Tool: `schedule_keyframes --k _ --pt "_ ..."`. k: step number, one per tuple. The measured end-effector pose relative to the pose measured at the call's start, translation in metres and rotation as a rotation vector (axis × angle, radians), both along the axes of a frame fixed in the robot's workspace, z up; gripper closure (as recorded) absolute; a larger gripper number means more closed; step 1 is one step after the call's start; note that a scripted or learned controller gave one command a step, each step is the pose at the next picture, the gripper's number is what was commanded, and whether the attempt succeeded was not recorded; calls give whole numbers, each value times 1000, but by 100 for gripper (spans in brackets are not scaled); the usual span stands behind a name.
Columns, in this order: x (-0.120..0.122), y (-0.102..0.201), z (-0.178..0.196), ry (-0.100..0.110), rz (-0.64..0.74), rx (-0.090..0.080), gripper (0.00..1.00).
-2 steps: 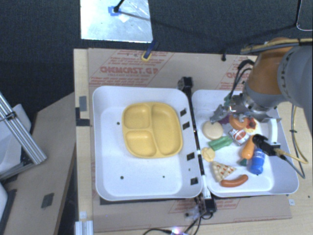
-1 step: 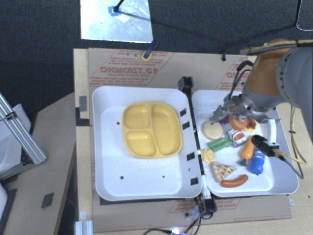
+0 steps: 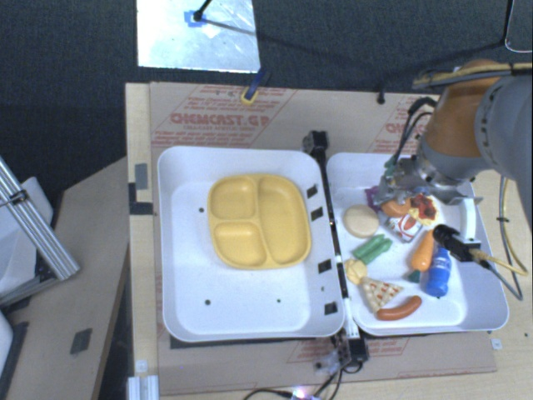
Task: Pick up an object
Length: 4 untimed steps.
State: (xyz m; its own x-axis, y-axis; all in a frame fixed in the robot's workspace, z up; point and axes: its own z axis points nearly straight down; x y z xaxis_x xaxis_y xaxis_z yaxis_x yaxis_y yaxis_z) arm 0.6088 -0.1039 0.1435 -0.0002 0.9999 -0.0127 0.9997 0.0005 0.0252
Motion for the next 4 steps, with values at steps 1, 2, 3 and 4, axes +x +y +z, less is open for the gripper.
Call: schedule_keyframes --k 1,2,3,4 --pt "7 -2 63 17 4 12 100" --pt "8 -2 82 22 4 13 100" --pt "-10 54 91 24 9 15 100" --pt "-28 106 92 25 8 14 100"
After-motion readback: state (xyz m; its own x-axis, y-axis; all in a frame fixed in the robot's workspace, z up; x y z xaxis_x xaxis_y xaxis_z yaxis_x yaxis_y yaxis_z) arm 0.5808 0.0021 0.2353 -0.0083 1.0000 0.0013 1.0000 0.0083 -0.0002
